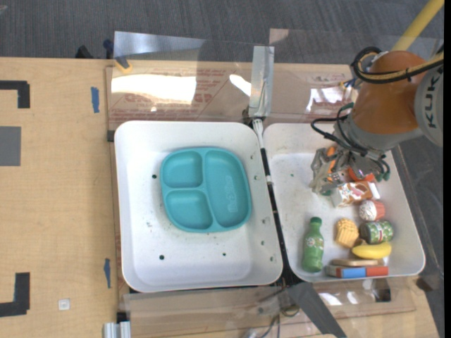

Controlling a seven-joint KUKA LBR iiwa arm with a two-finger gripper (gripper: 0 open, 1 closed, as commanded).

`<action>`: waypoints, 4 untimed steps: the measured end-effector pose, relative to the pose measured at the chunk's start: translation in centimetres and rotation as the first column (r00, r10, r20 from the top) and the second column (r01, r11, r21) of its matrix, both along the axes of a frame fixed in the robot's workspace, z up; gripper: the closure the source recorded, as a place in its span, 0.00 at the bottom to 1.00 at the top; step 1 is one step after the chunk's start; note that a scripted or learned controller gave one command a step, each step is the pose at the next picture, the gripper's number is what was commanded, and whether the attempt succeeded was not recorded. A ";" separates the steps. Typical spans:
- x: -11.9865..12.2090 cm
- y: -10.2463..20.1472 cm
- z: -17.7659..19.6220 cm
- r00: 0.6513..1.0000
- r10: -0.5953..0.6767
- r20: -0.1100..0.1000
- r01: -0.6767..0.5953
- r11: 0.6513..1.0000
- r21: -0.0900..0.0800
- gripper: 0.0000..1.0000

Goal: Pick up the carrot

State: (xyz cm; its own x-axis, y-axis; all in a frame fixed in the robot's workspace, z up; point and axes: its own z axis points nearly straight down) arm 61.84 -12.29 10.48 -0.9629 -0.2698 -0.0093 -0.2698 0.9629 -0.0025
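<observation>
In the right bin [402, 189], my gripper [328, 177] hangs low over the upper-middle part, under the orange wrist band. An orange-red piece [361, 186], which looks like the carrot, lies just right of the gripper, partly tucked among a white-and-orange packet [347, 196]. From this view I cannot tell whether the gripper touches it; cables and the wrist hide part of that spot.
Below the gripper lie a red-and-white round item [371, 210], a corn cob [345, 232], a green can [376, 231], a banana [371, 251], a green bottle [312, 243] and a flat red-blue bar [358, 270]. The left bin [134, 189] holds a teal divided plate [206, 189].
</observation>
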 end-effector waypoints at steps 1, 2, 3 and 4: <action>-3.2 -5.0 19.7 1.000 0.020 0.008 -0.020 1.000 -0.005 1.00; -3.3 -4.8 19.2 1.000 0.022 -0.002 -0.022 1.000 -0.001 0.00; -4.1 -4.4 -0.3 0.999 0.047 0.002 -0.047 0.999 -0.001 0.00; 0.7 -0.7 -1.6 1.000 -0.001 0.002 0.001 1.000 0.002 0.00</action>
State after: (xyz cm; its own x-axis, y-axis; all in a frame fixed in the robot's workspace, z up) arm 62.57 -12.96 8.88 -0.9630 -0.2693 -0.0115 -0.2693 0.9631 -0.0013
